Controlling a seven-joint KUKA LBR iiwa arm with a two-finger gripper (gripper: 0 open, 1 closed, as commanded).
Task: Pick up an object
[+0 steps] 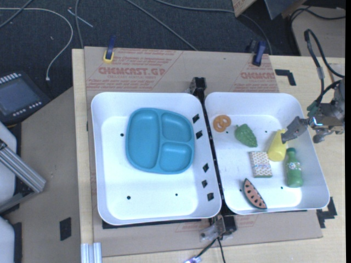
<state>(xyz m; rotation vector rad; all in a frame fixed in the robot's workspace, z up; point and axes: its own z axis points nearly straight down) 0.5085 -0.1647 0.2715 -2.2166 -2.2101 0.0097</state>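
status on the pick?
Gripper at right bin's far edge, nothing visibly held. Yellow object right beside it. Green bottle crowding just below.

robotics lab | loose cables (66, 15) on floor | clamped bench (164, 64) | monitor (19, 95)

One fixed camera looks down at a slant from above the bench (82, 147), taking in both bins (104, 147).

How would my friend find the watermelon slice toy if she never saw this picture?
Look in the right bin, the one full of small toys. Go to its near edge, below the checkered block. The watermelon slice lies there, the only red wedge with a green rind and dark seeds.
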